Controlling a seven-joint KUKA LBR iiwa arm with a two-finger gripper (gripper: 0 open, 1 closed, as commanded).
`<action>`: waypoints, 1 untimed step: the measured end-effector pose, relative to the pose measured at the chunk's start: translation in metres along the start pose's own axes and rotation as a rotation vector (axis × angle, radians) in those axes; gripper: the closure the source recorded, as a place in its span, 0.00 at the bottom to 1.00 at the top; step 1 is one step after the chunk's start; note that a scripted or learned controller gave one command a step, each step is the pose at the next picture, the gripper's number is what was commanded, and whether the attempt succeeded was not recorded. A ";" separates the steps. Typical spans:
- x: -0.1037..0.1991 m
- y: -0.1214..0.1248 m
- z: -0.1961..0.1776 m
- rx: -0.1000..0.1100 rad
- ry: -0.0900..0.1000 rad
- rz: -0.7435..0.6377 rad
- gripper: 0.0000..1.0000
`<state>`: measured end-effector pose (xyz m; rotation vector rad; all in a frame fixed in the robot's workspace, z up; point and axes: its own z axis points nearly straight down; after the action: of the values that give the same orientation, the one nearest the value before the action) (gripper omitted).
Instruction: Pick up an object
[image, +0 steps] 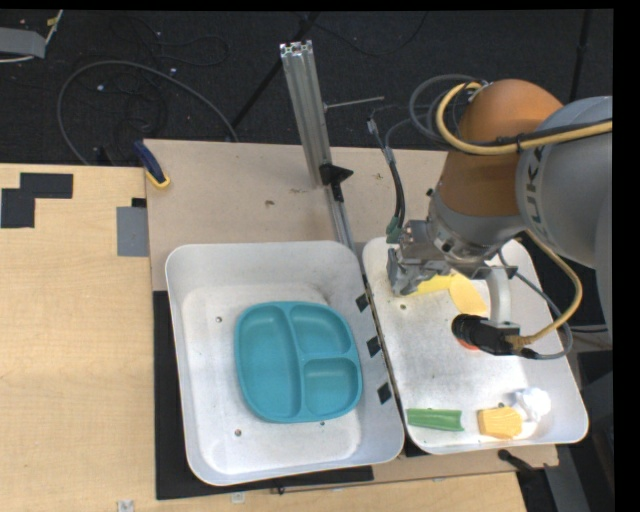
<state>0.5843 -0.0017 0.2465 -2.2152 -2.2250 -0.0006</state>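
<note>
Camera view: gripper (402, 278) low near the right bin's (432, 362) far left corner, beside the yellow thing (464, 294); open or shut, nobody can tell; it should centre over that first.

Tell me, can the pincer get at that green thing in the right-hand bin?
Probably yes. The green thing lies on bare floor of the right bin, apart from the yellow piece beside it, with nothing over it. The pincer hangs over that bin's far end.

Teal plate (297, 360), white left bin (190, 300). White right bin (440, 370), speckled grey. Green piece (434, 420), orange-yellow block (500, 423), lemon-yellow piece (465, 294).
</note>
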 end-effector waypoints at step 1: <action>0.046 0.016 0.018 0.002 -0.001 0.000 1.00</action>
<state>0.6004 0.0446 0.2288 -2.2155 -2.2244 0.0026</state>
